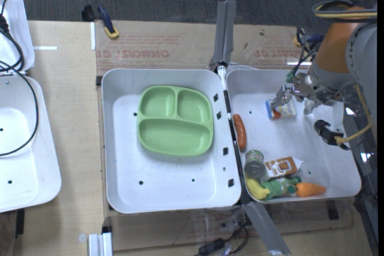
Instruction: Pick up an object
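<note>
From my remote seat I see the arm (351, 51) reaching in at the upper right of the frame, its orange band above the wrist. The hand (287, 99) sits low in the upper part of the right bin (336, 186). Between its fingers there is a small pale object with a blue and red edge (281, 108); the fingers look clamped on it, though the view is small and I cannot tell whether it is lifted off the bin floor.

Along the left wall of that bin lies a sausage (240, 130), lengthwise. Lower down, near the bottom of the bin, a tin can (254, 163) stands beside a small brown and white carton (283, 166). Just under them, at the bin's front edge, I make out a banana (257, 189), a green item (281, 187) I cannot identify, and a carrot (310, 189), all close together.

The left bin (120, 183) in the middle of the frame carries a green divided plate (176, 121) in its upper half. The two bins touch side by side on the bench (66, 45).
</note>
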`<state>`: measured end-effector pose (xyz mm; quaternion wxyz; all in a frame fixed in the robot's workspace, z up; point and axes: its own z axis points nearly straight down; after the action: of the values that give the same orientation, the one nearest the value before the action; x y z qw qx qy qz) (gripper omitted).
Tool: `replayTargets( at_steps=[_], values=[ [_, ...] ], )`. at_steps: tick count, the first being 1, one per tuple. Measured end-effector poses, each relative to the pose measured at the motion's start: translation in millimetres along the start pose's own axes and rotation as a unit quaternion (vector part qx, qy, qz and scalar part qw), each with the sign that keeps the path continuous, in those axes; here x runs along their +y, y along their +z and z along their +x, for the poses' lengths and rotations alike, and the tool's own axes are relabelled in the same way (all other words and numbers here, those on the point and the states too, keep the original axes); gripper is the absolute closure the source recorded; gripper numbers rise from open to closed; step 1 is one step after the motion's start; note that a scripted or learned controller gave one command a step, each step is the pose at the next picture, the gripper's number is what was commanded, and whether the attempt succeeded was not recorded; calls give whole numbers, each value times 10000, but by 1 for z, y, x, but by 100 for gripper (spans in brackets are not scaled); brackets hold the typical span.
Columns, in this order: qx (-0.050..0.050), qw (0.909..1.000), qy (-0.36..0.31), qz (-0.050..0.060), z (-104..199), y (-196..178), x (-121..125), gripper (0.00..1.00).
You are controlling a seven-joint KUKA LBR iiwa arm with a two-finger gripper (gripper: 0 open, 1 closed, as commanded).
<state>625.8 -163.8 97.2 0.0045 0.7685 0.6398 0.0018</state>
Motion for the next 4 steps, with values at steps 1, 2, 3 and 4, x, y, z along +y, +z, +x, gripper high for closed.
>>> replayTargets(
  at_steps=[1, 2, 3, 4],
  values=[
    [13, 9999, -172, -1, -4, 0, 2, 0],
    [0, 9979, -652, -10, -1, 0, 1, 0],
    [-9, 9978, -655, -27, -2, -12, 3, 100],
    [-9, 9978, -657, -26, -2, -11, 3, 0]
  ],
)
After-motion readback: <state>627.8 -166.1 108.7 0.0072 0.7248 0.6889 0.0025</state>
